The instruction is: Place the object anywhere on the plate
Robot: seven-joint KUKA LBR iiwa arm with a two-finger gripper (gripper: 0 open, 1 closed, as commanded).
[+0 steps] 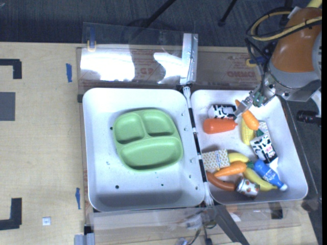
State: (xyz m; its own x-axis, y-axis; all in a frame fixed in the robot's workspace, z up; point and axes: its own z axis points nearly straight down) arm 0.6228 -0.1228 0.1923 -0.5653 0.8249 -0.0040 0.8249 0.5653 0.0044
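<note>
Over the right bin: gripper low among toy food, plate bare

At the left bin (97,106), the green three-compartment plate (148,138) lay centered, tilted slightly, nothing on it. No single task object could be picked out; candidates all sat in the right bin (291,137). An orange carrot-like piece (219,125) lay near that bin's left wall, just beside a black-and-white cow-patterned carton (223,110). A yellow corn cob (247,132) and a small orange piece (250,120) lay touching near the gripper. A second cow-patterned carton (264,147) lay to the right. Lower down, a waffle-like square (216,159), an orange carrot (230,170), a banana (255,177), a blue bottle (268,173), a sausage (219,181) and a small can (247,188) were piled close together.

Gripper (247,104) hung at the bin's upper middle, tip just above the small orange piece and beside the upper carton. Fingers too small and blurred: could not tell whether spread or pinching. Grey arm with orange band (296,34) reached in from the upper right, wrist angled down-left.
</note>
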